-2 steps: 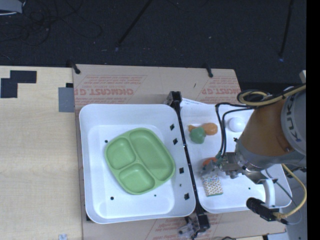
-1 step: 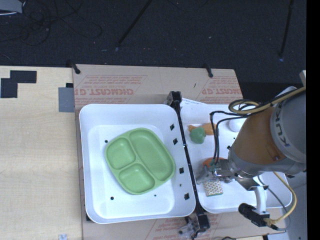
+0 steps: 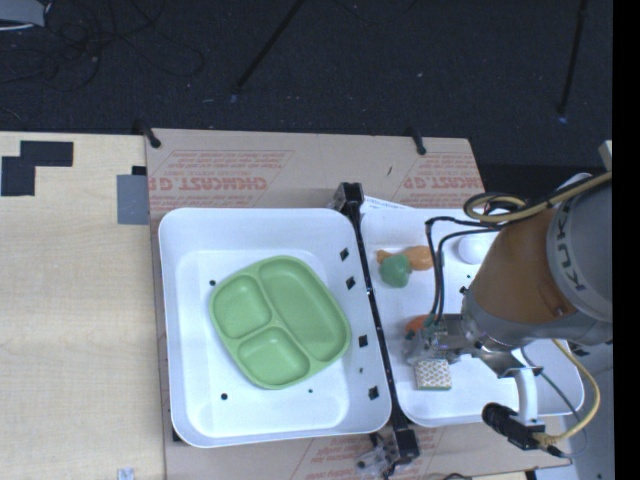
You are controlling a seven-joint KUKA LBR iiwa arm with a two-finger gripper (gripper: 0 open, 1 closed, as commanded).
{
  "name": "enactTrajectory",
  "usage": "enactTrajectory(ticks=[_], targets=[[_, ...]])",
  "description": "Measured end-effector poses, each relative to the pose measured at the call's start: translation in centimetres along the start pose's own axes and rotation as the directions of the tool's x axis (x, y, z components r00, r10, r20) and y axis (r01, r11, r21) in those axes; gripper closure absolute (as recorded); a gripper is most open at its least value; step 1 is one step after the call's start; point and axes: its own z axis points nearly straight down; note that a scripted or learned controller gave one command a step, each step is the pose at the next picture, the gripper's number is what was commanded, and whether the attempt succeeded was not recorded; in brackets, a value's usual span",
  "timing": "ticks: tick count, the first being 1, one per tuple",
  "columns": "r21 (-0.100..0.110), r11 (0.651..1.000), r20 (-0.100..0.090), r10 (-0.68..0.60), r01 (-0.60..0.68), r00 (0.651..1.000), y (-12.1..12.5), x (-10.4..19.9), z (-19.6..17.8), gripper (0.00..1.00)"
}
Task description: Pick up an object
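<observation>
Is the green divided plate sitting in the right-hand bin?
No, the green divided plate lies in the left bin, away from the arm.

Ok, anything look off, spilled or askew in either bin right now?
Nothing spilled or damaged. The green divided plate lies flat but skewed to the left bin. Right bin: green ball touches an orange piece; a checkered sponge lies beside the gripper.

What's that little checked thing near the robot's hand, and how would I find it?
Look at the right white bin, the one the grey and orange arm reaches into. Near its front edge, just below the gripper, lies a small pale square with a checked pattern. Its neighbours further back, a green ball and an orange piece, are plain-coloured.
</observation>
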Motion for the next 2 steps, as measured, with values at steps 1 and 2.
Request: enactTrajectory(ticks=[1,2], targets=[[-0.003,1.000,0.000,-0.006,0.006,1.000,0.1,-0.2,-4.1,1.00],[-0.004,1.000,0.001,-0.008,0.008,1.000,-0.1,-0.8,-10.2,1.00]])
